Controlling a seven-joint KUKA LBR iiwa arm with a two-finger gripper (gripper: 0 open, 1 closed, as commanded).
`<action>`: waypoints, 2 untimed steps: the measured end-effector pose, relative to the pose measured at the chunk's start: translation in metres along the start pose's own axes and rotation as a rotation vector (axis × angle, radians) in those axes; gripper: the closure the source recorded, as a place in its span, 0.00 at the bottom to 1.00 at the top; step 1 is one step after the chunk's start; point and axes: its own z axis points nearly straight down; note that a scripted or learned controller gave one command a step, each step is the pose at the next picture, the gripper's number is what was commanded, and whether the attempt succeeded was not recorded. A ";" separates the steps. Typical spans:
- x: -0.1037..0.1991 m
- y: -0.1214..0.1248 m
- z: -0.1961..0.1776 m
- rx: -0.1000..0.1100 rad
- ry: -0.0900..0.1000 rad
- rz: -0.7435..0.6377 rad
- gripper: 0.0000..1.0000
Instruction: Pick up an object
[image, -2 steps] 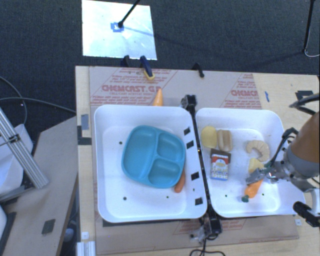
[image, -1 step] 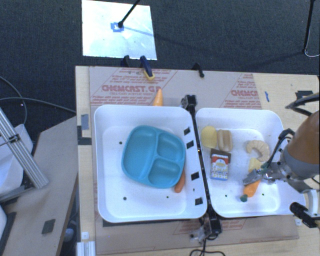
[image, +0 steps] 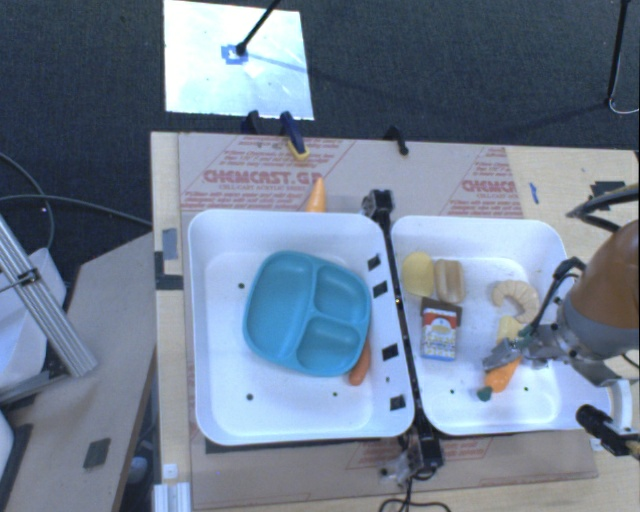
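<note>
Orange with a green stub, a toy carrot (image: 503, 376) is lying tilted in the right bin (image: 545, 240), near its front edge. The gripper (image: 507, 352) is hovering over the carrot's top end; whether it is grasping cannot be told.

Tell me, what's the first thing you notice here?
The big blue plate with compartments jumps out, lying in the left bin. Next comes the robot's hand in the right bin, right over a toy carrot, with toy foods and a small box nearby.
</note>
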 end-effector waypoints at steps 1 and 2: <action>-0.001 0.001 -0.011 -0.005 -0.003 -0.001 1.00; -0.020 0.059 -0.039 -0.008 -0.004 -0.001 1.00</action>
